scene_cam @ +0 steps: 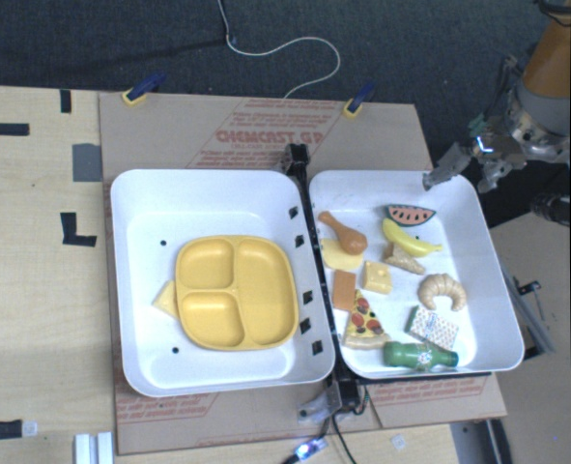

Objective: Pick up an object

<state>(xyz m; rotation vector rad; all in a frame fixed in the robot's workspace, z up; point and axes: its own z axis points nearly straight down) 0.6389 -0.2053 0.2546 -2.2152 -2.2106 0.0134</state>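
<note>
Green bottle (419, 357) is lying along the right bin's (493, 259) near edge, while my gripper (447, 170), can't tell its state, is hovering far-right above.

camera: fixed overhead | slanted down | both bins (121, 259) framed | fairly near, seemingly

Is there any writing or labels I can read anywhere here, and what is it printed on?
Red print on the cardboard sheet under the white bins: too blurred to read with confidence.
Green bottle: no readable label.
No other text is visible.
</note>
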